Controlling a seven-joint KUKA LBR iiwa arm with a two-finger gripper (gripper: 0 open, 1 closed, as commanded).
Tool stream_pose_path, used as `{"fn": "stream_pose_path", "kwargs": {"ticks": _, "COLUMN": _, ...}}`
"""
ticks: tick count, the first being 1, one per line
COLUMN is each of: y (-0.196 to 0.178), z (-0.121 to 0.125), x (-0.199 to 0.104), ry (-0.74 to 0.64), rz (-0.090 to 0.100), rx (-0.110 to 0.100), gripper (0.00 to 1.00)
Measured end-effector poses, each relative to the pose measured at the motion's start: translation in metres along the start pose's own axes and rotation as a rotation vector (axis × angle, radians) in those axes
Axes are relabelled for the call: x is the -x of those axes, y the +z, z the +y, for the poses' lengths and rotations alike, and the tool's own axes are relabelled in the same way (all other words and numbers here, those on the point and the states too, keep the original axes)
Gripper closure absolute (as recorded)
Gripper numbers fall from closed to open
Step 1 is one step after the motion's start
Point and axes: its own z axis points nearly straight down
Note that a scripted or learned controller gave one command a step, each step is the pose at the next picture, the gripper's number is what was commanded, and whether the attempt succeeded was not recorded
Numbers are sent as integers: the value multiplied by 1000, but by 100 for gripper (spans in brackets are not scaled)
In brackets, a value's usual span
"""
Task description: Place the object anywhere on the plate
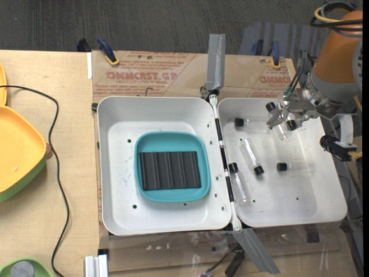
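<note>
Clear plastic vial [282, 130] we see at the gripper [281, 118] over the right bin [323, 206], whether gripped we cannot tell, teal plate [171, 141] in the left bin [115, 154]

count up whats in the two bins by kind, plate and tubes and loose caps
teal plate: 1, in the left bin
clear tubes with black caps: 3, in the right bin — one at the middle, one along the left wall, one up at the pincer
loose black caps: 2
total: 6
</note>
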Motion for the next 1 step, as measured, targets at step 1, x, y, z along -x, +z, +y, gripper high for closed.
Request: {"fn": "stream_pose_path", "kwargs": {"ticks": 1, "y": 0, "z": 0, "x": 0, "ry": 0, "rz": 0, "rx": 0, "gripper": 0}}
